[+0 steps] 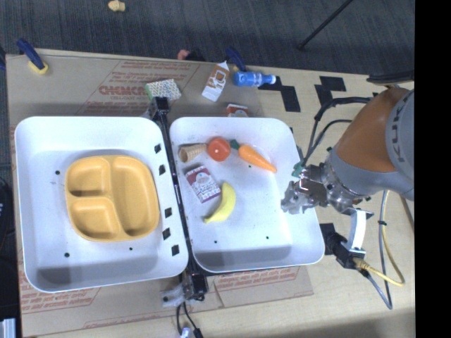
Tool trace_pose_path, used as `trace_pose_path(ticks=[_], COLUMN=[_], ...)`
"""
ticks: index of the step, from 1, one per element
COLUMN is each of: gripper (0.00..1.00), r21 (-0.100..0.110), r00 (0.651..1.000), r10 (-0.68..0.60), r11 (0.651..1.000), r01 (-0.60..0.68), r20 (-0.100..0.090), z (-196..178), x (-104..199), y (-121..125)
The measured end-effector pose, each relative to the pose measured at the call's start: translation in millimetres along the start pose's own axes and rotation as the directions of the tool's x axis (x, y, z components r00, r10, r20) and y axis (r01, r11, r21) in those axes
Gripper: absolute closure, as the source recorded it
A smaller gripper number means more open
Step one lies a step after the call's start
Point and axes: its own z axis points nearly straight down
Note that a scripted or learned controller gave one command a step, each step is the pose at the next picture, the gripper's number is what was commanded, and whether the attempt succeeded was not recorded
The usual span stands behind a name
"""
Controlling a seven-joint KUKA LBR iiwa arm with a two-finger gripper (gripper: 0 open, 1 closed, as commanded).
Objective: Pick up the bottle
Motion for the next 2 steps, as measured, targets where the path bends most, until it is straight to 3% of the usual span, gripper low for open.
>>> trace_pose_path(ticks=[1, 2], gripper=[1.0, 1.0], r21=[-0.001, 0.002], r00=[0.988, 0.997], r10=[0.151, -0.083], r11=[0.988, 0.997], r01=[-0.151, 0.083], r20=[0.0, -0.002], z=[-12.0, 6.8], x=[0.1, 58.9], y=[0.3, -18.7])
